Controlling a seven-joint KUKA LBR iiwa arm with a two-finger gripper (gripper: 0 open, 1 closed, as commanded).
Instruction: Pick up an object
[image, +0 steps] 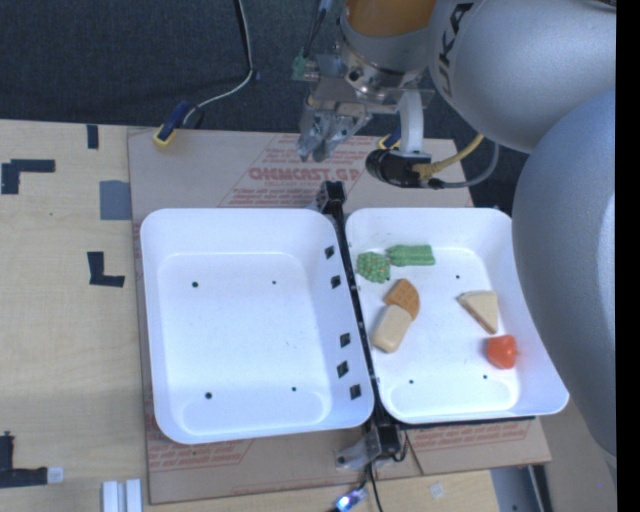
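Gripper (322, 140) first, operator: you see it hanging above the brown board (290, 175) just beyond the far rim of the two bins, nearly in line with the black divider (343, 300) where they meet, and well apart from every object. Its fingers point down, but they blur together against the board, so you cannot tell whether they are spread or pressed together; nothing shows between them. Take the right bin (500, 395) as your landmark. All the candidate objects lie inside it. You find a green broccoli piece (374, 266) near its far left corner, touching a green oblong piece (412, 255) on the side away from the divider. Just nearer to you from those sits a round brown biscuit-like piece (403, 297), with a pale tan block (391, 328) touching its near edge. Toward the bin's right wall you see a pale wedge (481, 309), and just nearer, a small red tomato-like piece (502, 351). The left bin (160, 300) sits against the landmark's left side.
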